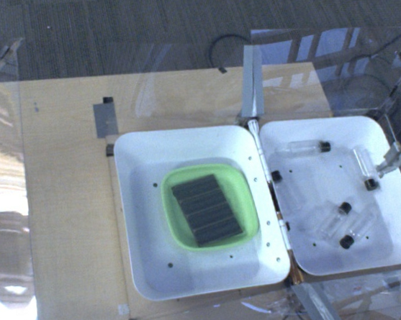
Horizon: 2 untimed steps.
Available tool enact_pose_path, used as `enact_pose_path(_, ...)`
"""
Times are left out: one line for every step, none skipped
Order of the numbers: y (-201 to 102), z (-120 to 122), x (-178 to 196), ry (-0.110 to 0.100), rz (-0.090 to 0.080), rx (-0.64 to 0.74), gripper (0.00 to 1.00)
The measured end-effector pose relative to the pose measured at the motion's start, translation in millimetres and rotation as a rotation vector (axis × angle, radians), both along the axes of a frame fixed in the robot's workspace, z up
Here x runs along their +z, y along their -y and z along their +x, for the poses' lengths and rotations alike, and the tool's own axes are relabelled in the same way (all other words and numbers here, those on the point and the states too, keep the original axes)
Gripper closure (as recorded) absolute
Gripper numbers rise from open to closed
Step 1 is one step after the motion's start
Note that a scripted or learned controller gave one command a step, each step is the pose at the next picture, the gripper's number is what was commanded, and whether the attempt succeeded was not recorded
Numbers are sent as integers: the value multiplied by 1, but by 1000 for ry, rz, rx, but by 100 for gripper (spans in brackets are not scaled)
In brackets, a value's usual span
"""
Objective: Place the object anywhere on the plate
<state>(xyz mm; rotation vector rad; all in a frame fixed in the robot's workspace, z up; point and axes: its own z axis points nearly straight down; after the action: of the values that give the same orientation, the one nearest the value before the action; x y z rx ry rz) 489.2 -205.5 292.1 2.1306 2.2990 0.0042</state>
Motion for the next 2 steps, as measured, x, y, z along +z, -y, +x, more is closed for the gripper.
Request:
enact_pose_path(-1, 3, 12, 8, -3, 7, 100)
enact_pose_path(-1, 3, 12, 7, -3, 6, 0)
